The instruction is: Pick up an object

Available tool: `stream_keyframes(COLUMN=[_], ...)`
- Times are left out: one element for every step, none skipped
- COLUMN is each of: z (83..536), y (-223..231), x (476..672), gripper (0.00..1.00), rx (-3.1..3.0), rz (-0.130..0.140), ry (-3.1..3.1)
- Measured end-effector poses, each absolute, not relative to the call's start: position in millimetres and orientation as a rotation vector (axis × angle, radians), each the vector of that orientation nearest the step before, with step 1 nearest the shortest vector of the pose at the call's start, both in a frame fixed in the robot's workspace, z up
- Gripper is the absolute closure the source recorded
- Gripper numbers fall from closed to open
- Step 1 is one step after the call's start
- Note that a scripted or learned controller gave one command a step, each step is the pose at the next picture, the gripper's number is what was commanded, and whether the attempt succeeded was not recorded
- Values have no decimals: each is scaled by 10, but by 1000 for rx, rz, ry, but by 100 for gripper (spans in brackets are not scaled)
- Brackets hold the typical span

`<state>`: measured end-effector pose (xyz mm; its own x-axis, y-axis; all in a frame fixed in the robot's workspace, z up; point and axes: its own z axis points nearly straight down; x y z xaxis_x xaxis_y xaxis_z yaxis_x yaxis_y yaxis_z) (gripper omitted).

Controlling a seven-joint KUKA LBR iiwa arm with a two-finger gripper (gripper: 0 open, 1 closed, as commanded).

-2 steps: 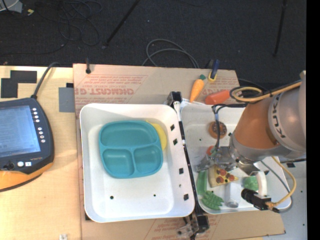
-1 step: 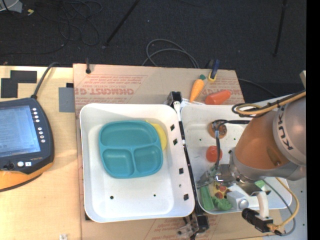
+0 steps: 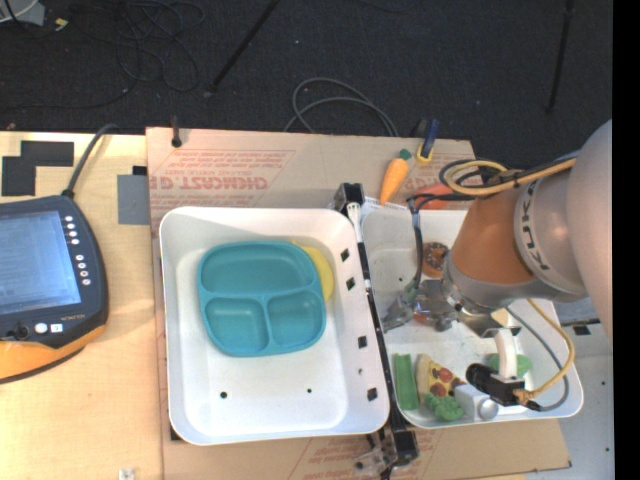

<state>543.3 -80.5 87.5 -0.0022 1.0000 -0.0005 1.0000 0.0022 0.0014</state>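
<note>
the gripper [image 3: 412, 306] is hanging low in the right bin [image 3: 570, 393]; its grip is unreadable. just below, a green block [image 3: 404, 379] is lying lengthwise, top-to-bottom.

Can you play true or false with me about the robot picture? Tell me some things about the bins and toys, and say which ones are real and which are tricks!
1. A teal divided plate lies in the left bin. True.
2. The carrot toy is inside the right bin. False: it lies outside the bins, on the cardboard behind them.
3. The arm's gripper is down in the right bin. True.
4. The pizza slice toy sits on the teal plate. False: it lies in the right bin, near its front edge.
5. A tablet with a screen sits to the left of the bins. True.
6. The green block is in the left bin. False: it lies in the right bin, beside the pizza slice.
</note>
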Motion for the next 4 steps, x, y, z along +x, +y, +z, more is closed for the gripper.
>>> stream_keyframes(z=[972,968,875,869], y=[-820,-821,-1156,-1131], x=[5396,5395,6153,5710], gripper=[100,0,0,0], rx=[2229,2232,2216,2226], rz=[-5,-5,2,-6], ry=[2221,2218,2221,2225])
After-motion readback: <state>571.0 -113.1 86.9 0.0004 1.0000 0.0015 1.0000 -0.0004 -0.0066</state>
